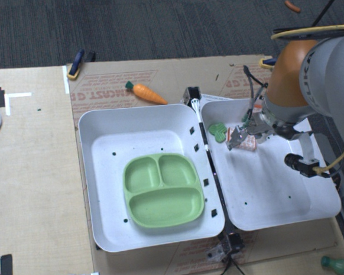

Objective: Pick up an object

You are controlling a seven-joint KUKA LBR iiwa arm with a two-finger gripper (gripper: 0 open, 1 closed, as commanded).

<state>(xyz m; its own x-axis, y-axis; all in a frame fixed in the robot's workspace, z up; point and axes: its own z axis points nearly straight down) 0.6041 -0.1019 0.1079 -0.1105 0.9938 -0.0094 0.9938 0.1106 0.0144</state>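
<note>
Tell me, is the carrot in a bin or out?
Out. The carrot lies on the cardboard behind the left bin, past its rim.

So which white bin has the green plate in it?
The left bin holds the green divided plate. The right bin has the gripper in it instead.

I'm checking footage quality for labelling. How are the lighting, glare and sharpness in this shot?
Camera view: even, soft lighting with only faint shadows inside the left bin; the green plate is crisp and free of glare; the white right bin looks bright but keeps its detail; the hand and the small items beside it are too small and cluttered to read clearly.
</note>
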